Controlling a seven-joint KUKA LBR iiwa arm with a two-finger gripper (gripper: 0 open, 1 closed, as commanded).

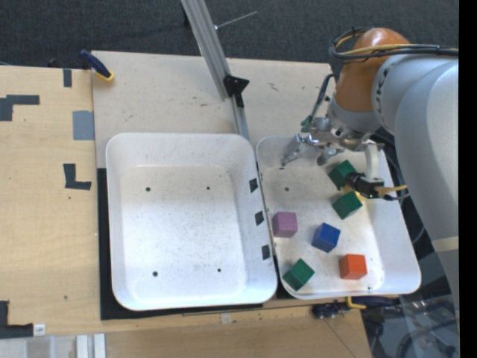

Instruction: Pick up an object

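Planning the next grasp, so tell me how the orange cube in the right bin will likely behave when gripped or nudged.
The orange cube looks solid with flat faces, so it is probably stiff and should slide rather than roll. It seems small and likely light. It sits near the right bin rim, so a push might jam it against the wall. The gripper is far from it, at the bin's far end.

Six small blocks lay in the right bin [387, 274]: a purple cube [285, 224] near its left wall, a blue cube [326, 237] just right of it, an orange cube [353, 266] near the front right corner and a green cube [299, 273] at the front left. Two more green blocks sat farther back on the right, one [342, 174] tilted above the other [347, 204], close together. All rested on the bin floor, apart from one another.
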